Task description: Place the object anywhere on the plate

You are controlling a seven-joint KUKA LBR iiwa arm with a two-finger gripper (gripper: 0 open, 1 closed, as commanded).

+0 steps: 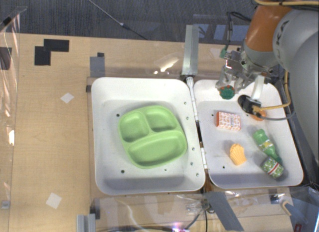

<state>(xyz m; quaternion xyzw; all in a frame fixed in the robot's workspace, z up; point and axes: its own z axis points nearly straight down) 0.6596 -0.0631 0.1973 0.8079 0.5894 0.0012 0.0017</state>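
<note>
Two white bins sat side by side on the bench (50, 141). The left bin (102, 176) carried a green plate (152, 136) with three compartments, and nothing lay on it. The right bin (214, 171) held the loose things: a small pink-and-white box (228, 120), a yellow piece (238, 154), a green bottle (264, 143) and a green can (272, 167) just beside it near the right wall.

At the far end of the right bin the arm (279, 26) reached down, and its pincer (230, 79) hung over that bin's back corner. A small dark green round thing (227, 93) showed right beneath it. I could not tell how wide the pincer stood, nor whether it had the green thing in hand or merely stood above it; the wrist hardware and cables crowded the spot.

My guess was that the picking step was in hand, with the green thing as the likely object, and that the carry had not begun. The next move would call for a firm hold, a lift clear of the rim between the bins, a swing leftward over the plate and a release into any compartment.
</note>
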